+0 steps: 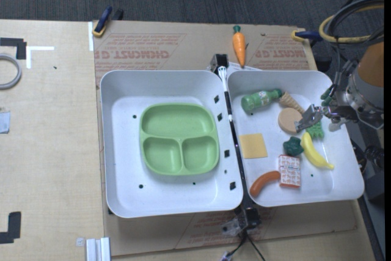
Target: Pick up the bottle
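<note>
Now, bottle (261, 100): I see it lying left of my tool (313, 115), apart.
Tool state: I cannot tell.
Risk: cookie (289, 120) beneath, maybe snagged instead.

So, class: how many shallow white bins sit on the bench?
2. The left bin holds a green divided plate. The right bin holds the bottle and toy foods. Nothing suggests a hidden third.
</note>
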